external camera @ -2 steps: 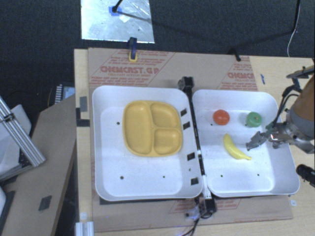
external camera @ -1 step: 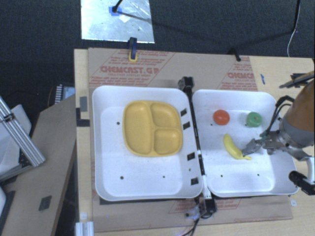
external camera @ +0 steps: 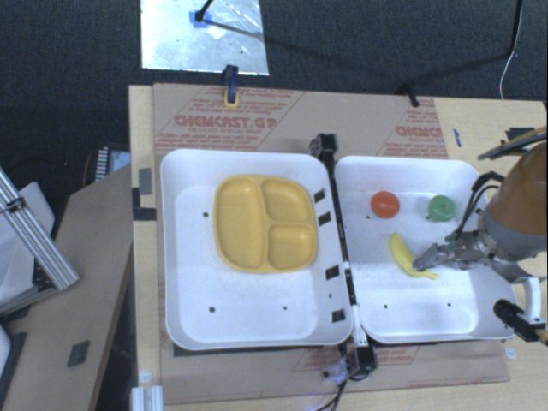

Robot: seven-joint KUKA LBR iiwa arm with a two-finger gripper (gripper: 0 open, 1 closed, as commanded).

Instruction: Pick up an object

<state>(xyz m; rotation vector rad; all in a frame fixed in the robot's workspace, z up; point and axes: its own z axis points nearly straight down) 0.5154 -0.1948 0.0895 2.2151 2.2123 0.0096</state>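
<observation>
In the right bin (external camera: 411, 319) lie three small things. A yellow banana (external camera: 401, 253) rests near the middle, a red round thing (external camera: 384, 203) sits behind it, and a green round thing (external camera: 442, 207) lies at the back right. My gripper (external camera: 428, 260) reaches in low from the right, its tip right at the banana's lower right end. The banana still lies on the bin floor. The grey arm with its orange band (external camera: 522, 199) stands over the bin's right rim.
The left bin (external camera: 188, 315) holds a yellow divided plate (external camera: 264, 223) in its middle. A black divider (external camera: 338, 238) runs between the two bins. The front part of the right bin's floor is bare white.
</observation>
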